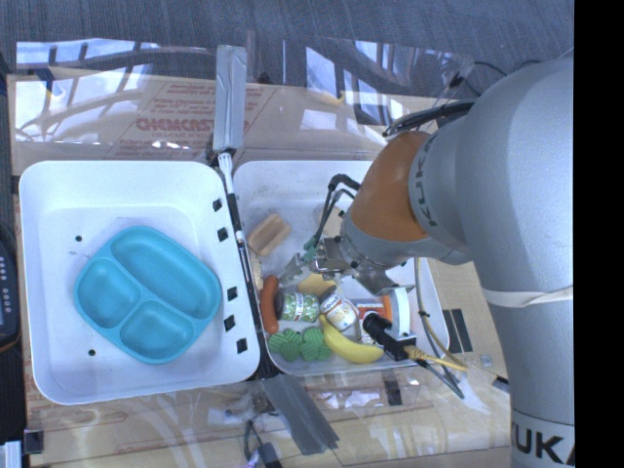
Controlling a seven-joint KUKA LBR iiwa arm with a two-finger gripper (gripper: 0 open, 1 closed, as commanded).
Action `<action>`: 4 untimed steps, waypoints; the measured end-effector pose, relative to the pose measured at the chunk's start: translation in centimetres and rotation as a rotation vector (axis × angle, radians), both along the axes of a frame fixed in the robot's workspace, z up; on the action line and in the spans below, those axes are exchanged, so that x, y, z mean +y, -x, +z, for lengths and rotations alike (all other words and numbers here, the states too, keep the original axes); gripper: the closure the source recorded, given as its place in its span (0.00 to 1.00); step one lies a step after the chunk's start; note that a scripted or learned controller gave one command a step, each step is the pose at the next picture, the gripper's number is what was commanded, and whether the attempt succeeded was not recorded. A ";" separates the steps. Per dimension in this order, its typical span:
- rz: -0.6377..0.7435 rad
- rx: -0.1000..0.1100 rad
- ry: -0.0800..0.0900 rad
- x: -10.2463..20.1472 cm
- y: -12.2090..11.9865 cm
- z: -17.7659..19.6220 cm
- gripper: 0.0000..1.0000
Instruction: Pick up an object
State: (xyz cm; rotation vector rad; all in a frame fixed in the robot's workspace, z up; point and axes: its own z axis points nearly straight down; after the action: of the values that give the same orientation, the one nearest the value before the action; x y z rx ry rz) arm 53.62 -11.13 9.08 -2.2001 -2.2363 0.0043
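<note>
Camera view: arm reaches in from right, orange band above right bin [292,178]. Gripper [322,258] low among clutter at bin's middle; jaw state cannot tell, wrist hides it. Below it: small can [298,307], jar [340,312], banana [353,347], green toy [300,344], carrot [269,303] along left wall. Tan block [268,233] apart, upper left. Yellowish piece [316,285] just under gripper, possibly touching. Left bin [49,193] holds blue divided plate [146,292].

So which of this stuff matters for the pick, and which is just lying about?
For the pick: gripper; right bin; banana; carrot; green can; wooden block; green toy.

Lying about: left bin; blue divided plate.
</note>
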 end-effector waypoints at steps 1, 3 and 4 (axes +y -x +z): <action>0.034 -0.001 0.000 0.5 6.0 0.0 0.00; -0.073 0.002 0.000 1.6 6.1 0.5 0.00; -0.113 0.000 0.001 1.5 1.7 0.0 0.00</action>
State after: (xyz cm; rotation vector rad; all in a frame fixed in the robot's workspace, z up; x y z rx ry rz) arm 51.92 -9.63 9.09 -2.3228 -2.1093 0.0056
